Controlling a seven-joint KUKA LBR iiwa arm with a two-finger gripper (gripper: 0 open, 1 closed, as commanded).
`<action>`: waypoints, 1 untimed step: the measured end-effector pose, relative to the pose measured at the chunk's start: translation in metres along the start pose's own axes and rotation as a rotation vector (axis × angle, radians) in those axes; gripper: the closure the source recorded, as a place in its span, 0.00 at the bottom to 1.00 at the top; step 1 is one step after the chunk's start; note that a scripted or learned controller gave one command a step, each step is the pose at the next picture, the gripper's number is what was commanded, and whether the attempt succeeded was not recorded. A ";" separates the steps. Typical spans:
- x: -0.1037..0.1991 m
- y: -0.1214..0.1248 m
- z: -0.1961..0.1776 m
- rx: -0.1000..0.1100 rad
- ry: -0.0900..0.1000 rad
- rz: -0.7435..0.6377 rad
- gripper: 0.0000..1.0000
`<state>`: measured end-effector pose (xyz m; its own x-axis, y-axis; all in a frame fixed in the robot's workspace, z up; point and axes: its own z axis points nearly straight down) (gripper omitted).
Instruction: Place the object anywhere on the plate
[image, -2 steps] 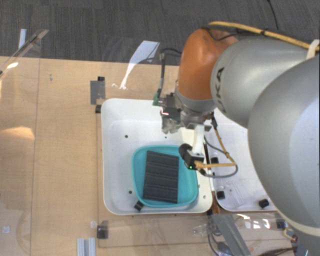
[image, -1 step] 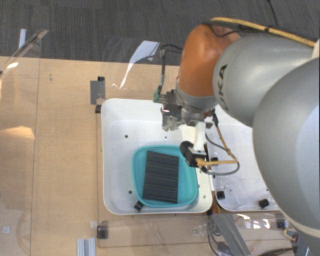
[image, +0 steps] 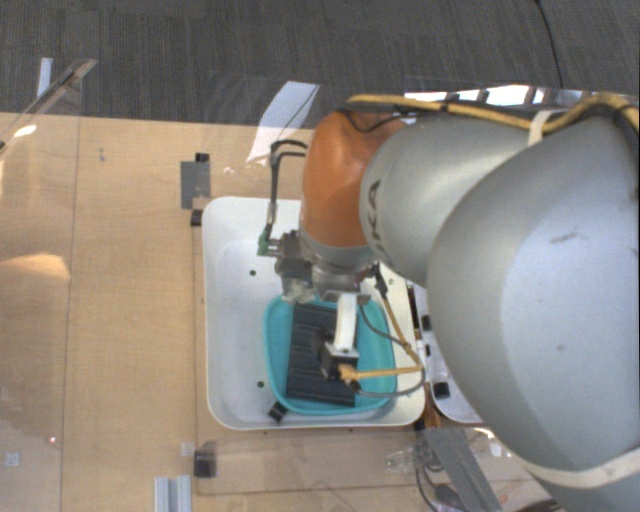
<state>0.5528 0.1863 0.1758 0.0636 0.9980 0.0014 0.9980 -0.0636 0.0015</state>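
Black and ribbed, the object (image: 306, 362) is seen lying flat on the teal plate (image: 276, 345), which sits in a white bin (image: 232, 320). The gripper (image: 300, 288) is held just above the object's far end; whether it is clamped or released cannot be told. Release should probably be confirmed first, then the arm (image: 520, 250) raised straight up, so that the object is not dragged off.
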 end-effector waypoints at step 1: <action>0.000 0.000 0.000 -0.001 0.000 0.001 0.00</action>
<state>0.5530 0.1861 0.1761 0.0646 0.9979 0.0018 0.9979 -0.0646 0.0020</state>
